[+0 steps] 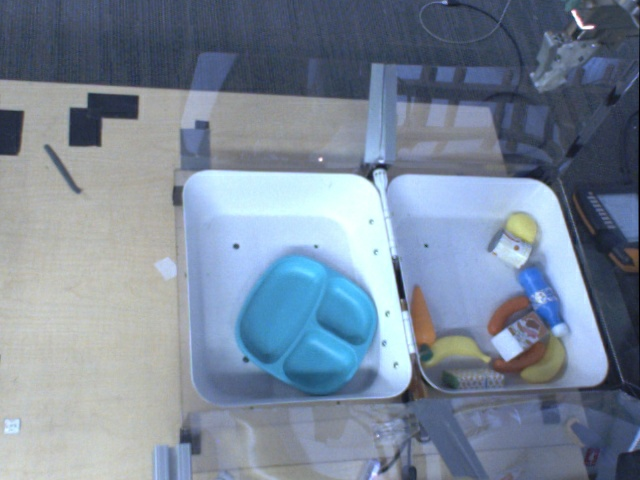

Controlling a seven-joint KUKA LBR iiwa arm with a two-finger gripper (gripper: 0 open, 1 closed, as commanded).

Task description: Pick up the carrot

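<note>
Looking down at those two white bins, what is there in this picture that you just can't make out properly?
- Gripper, camera view: at the top right corner, small and blurred; the finger position is unreadable.
- Carrot: its lower end is tucked against a banana and the right bin's wall.
- Small carton and blue bottle: the labels are too small to read.
- Pile in the bin's lower right corner: overlapping items hide each other.

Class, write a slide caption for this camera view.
Carrot lies against the right bin's left wall; gripper hovers far above.

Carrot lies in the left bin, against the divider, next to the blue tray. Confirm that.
Not quite: the camera view shows the carrot in the right bin, against its left wall by the divider. The blue tray sits across the divider in the left bin.
</note>
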